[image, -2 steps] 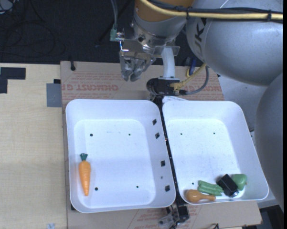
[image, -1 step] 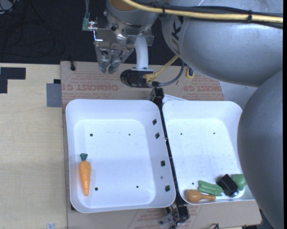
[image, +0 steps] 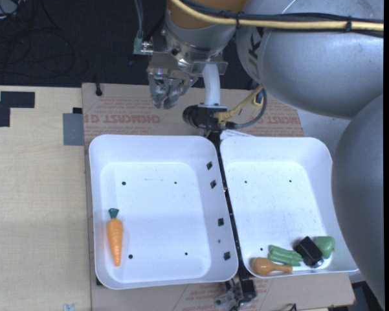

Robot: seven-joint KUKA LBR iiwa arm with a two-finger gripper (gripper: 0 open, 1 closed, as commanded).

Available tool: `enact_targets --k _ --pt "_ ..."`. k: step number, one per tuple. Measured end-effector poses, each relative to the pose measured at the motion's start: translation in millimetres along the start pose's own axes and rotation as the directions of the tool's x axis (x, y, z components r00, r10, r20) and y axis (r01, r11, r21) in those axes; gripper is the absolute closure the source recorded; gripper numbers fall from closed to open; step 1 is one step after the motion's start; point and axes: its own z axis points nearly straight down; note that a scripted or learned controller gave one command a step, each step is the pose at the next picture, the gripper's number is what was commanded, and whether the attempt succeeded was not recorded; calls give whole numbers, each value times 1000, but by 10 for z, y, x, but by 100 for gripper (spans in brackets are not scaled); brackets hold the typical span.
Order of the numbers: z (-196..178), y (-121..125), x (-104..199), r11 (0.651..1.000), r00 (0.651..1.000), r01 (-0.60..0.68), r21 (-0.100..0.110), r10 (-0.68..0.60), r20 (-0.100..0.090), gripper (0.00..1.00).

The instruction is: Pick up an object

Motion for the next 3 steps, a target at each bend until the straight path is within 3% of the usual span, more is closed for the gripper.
enact_targets --k 1,2,3 --pt "-733 -458 351 1000 1000 8 -9 -8 -6 100" --pt "-1527 -306 333 1000 1000 7 -12 -7 -5 100" --pt "-524 8 -130 1000 1000 -3 7 3 3 100"
